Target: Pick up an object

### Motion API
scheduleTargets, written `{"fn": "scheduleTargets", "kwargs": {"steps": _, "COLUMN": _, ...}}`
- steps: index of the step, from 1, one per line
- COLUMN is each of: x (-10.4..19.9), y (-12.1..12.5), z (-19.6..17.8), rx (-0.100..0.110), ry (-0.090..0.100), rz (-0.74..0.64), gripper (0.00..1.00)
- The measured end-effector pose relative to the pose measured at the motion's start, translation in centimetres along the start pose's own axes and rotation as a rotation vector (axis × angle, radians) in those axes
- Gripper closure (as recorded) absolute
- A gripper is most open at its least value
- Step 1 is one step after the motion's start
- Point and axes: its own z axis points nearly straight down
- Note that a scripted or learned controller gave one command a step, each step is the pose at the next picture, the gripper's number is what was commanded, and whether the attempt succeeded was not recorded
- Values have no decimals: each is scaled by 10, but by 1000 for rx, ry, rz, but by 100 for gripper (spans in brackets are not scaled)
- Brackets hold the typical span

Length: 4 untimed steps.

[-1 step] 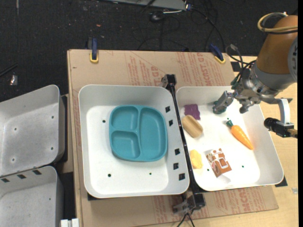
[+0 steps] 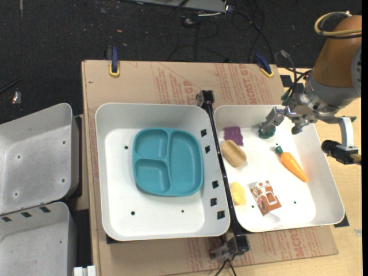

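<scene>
Gripper (image 2: 282,119) fingers are seen spread at the far edge of the right bin (image 2: 322,211) with nothing between them, possibly touching a small dark-green item (image 2: 265,133), so no pick is made yet while the toy carrot (image 2: 292,164) lies nearby.
</scene>
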Motion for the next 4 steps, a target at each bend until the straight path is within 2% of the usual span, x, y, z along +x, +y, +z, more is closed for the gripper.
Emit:
{"fn": "scheduleTargets", "kwargs": {"steps": 1, "x": 0, "y": -1, "z": 43, "rx": 4, "ry": 0, "rz": 2, "gripper": 0}}
{"fn": "scheduleTargets", "kwargs": {"steps": 2, "x": -1, "y": 6, "z": 104, "rx": 4, "ry": 0, "rz": 2, "gripper": 0}}
{"fn": "scheduleTargets", "kwargs": {"steps": 3, "x": 0, "y": 6, "z": 125, "rx": 2, "ry": 0, "rz": 2, "gripper": 0}}
{"fn": "scheduleTargets", "kwargs": {"steps": 4, "x": -1, "y": 7, "z": 114, "rx": -2, "ry": -1, "rz": 2, "gripper": 100}}
